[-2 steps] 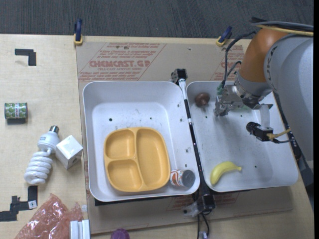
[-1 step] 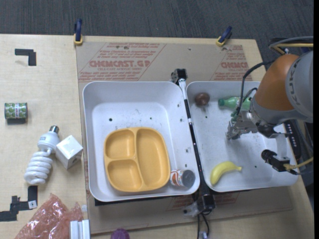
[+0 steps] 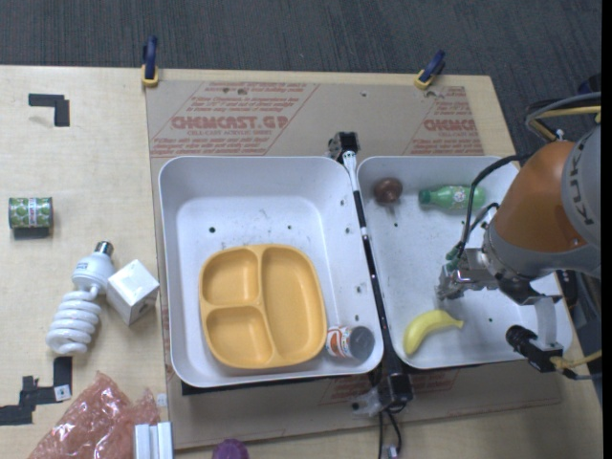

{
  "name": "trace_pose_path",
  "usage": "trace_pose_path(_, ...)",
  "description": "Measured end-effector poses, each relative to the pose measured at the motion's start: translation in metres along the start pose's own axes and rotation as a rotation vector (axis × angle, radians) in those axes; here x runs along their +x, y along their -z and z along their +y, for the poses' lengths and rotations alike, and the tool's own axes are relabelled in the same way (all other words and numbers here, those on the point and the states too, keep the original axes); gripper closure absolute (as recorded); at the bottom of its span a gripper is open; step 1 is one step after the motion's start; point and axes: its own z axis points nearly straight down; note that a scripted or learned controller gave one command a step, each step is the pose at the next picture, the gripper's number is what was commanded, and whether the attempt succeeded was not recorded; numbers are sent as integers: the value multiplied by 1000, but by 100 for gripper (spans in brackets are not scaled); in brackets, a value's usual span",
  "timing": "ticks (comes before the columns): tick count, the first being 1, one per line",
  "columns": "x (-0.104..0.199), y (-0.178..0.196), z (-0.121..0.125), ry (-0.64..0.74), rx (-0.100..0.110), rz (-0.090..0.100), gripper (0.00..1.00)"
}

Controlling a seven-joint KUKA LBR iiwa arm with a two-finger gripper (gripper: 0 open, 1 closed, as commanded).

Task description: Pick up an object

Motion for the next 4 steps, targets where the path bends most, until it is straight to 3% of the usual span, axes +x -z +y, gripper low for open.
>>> trace_pose_path(1, -32, 1, 81, 4, -1, -1, 0)
trace_pose_path(2, -33, 0, -5, 0, 0, 0, 0)
trace_pose_path(3, -7, 0, 98, 4, -1, -1, 0)
trace_pose_path(4, 15, 0, 47, 0, 1, 0, 0)
